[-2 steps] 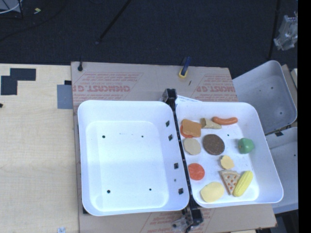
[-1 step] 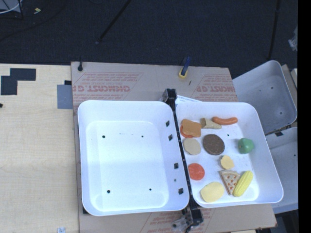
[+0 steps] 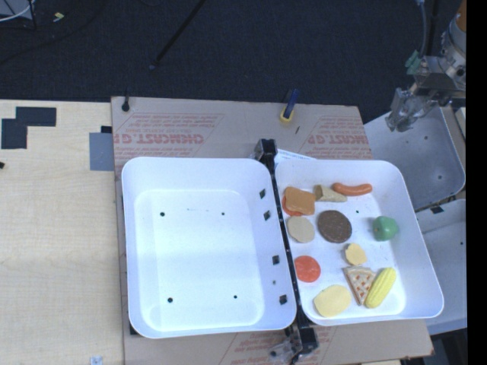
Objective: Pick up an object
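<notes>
Toy food pieces lie all in the right bin (image 3: 415, 204), well apart from the jaws (image 3: 401, 119); I see my arm (image 3: 441, 59) at the upper right corner, reaching in from the right side and staying high outside the bins, over a grey metal plate (image 3: 434, 158) beside the counter (image 3: 46, 226); the jaws hang down and to the left, and I cannot tell if they are spread or pressed together, the picture is too small there. On the brown cardboard (image 3: 228, 131) under the bins I read red printed letters, upside down and mirrored, something like "CHEMCAST"; I cannot read them with certainty. In the right bin, a sausage (image 3: 352, 189) lies near the far wall, an orange slab (image 3: 299, 201) is left of it, a brown round patty (image 3: 334, 226) sits in the middle, a green ball (image 3: 385, 228) is near the right wall; closer to me are a red disc (image 3: 307, 268), a waffle wedge (image 3: 358, 281) touching a corn cob (image 3: 380, 287), and a yellow lump (image 3: 332, 300). All these lie below and to the left of the jaws; the left bin (image 3: 137, 242) stands just beside.
</notes>
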Controlling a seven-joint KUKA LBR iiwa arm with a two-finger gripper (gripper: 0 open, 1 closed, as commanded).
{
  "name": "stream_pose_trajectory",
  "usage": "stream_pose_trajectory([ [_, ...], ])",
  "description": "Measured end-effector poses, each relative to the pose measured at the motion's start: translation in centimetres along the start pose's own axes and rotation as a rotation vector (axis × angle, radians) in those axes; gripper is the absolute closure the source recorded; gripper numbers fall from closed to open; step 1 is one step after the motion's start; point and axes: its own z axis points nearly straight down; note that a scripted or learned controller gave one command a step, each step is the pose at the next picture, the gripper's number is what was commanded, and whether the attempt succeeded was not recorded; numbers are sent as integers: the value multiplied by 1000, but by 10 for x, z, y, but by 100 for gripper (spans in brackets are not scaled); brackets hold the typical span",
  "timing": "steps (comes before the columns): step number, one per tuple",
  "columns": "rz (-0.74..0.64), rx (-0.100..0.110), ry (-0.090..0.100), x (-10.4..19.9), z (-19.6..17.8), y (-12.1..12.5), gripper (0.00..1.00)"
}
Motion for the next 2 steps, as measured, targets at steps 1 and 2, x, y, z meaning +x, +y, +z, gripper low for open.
stream_pose_trajectory([
  [1,-3,-28,-6,43,-151,-1,100],
  [2,4,6,-1,59,33,-17,100],
])
